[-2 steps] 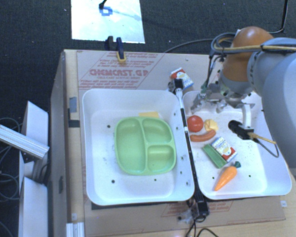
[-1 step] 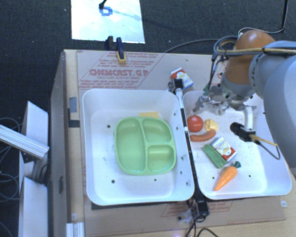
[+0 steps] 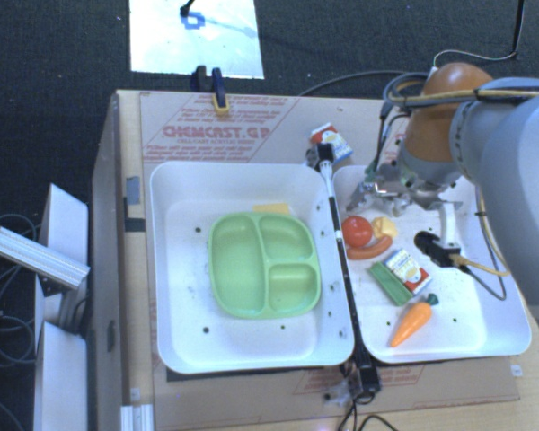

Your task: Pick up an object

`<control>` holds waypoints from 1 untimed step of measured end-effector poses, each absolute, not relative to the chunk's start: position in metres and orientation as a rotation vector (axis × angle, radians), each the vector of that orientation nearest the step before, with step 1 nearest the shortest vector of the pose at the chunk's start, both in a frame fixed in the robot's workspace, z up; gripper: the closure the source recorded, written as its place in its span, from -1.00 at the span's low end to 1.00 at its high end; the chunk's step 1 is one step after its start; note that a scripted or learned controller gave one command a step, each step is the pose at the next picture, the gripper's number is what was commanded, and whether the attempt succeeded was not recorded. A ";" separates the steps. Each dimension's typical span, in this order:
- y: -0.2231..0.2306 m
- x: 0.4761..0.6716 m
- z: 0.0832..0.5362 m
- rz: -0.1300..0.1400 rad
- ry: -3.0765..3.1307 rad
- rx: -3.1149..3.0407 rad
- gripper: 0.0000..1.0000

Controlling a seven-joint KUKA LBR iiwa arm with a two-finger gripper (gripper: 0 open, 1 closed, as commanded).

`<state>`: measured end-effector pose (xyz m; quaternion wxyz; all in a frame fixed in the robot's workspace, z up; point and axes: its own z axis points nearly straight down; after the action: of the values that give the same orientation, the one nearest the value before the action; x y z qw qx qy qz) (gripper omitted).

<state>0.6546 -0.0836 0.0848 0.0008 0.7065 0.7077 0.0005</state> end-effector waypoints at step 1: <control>-0.083 0.669 0.085 0.003 2.224 2.215 -1.00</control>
<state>0.6692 -0.0828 0.0851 0.0011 0.7057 0.7085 0.0008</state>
